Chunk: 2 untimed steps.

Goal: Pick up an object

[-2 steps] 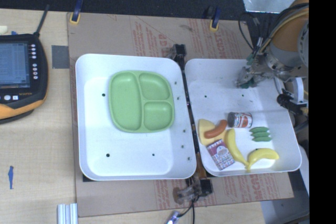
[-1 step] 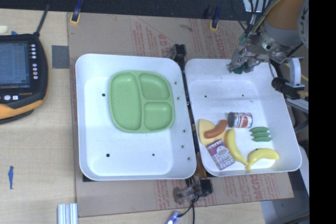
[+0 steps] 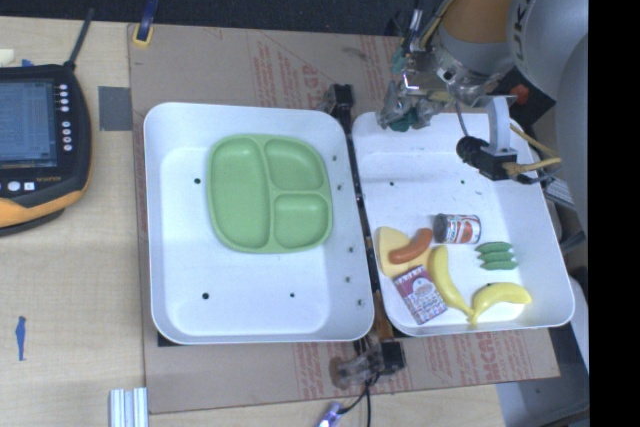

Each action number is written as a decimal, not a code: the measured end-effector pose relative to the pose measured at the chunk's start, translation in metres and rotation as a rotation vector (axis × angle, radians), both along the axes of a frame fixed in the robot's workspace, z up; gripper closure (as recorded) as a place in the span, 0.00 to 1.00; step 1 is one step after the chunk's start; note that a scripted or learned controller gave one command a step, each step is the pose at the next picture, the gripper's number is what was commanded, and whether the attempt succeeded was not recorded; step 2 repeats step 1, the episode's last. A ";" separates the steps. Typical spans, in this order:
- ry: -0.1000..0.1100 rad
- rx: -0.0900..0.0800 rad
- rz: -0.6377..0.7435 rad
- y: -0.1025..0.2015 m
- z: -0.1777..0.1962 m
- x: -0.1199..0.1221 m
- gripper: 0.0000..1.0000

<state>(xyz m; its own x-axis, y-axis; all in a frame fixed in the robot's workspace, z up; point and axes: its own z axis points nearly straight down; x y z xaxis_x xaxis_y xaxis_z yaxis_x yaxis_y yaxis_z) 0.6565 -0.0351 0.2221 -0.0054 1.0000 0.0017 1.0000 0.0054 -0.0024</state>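
While tool [image 3: 405, 111] hovers, two bananas [image 3: 448, 282], one can [image 3: 458, 229]

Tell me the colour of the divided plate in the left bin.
Light green; the plate shows plainly in the camera view.

The divided plate [image 3: 269, 192] lies in the left bin [image 3: 180, 305]; toy foods, possibly a sausage [image 3: 409, 248] among them, crowd the right bin's [image 3: 420, 170] near end (gripper [image 3: 405, 111] above its far rim).

Bright, even overhead light; soft focus.
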 end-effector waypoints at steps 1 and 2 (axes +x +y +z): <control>0.003 -0.002 0.001 0.051 0.010 -0.063 1.00; 0.003 -0.002 0.001 0.051 0.010 -0.063 1.00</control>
